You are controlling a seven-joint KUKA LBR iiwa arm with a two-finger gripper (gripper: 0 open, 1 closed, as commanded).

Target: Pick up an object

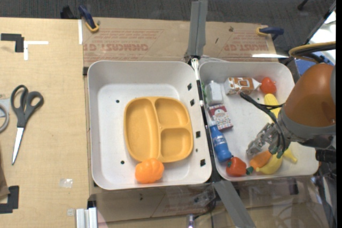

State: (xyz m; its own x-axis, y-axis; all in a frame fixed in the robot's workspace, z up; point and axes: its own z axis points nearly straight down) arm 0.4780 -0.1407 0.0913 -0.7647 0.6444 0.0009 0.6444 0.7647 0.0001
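My gripper (265, 146) hangs low over the front right part of the right bin (245, 124), on the grey arm with its orange band (315, 96). Just below it lie a small orange piece (260, 159) and a yellow banana-like toy (271, 165), both partly covered by the gripper. A red pepper (235, 167) sits to their left by the front wall. A blue bottle (219, 144) lies along the bin's left side. I see nothing clearly lifted off the floor of the bin.
The right bin also holds a red-and-white packet (220, 116), a white item (215, 92), a brown carton (241, 84), a red ball (267, 85) and a yellow piece (271, 100). The left bin (101, 115) holds a yellow divided plate (158, 128) and an orange fruit (149, 171). Scissors (21, 115) lie far left.
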